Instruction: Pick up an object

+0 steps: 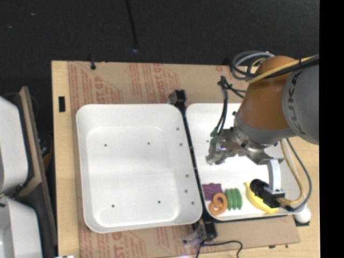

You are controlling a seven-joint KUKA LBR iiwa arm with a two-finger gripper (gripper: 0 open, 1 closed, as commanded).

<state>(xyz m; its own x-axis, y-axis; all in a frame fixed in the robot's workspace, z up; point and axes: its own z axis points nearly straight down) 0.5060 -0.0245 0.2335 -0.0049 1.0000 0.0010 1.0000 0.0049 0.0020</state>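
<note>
Arm bends down over right bin; end effector state: cannot tell.

We see a pale wooden worktop covered by a brown cardboard sheet with red print. 2 shallow white bins lie side by side on the sheet: the left bin takes the middle, and the right bin sits touching it, toward the worktop's right edge.

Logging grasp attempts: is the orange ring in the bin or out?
In. The orange ring lies on the right bin's floor at its near edge, beside a green piece.
</note>
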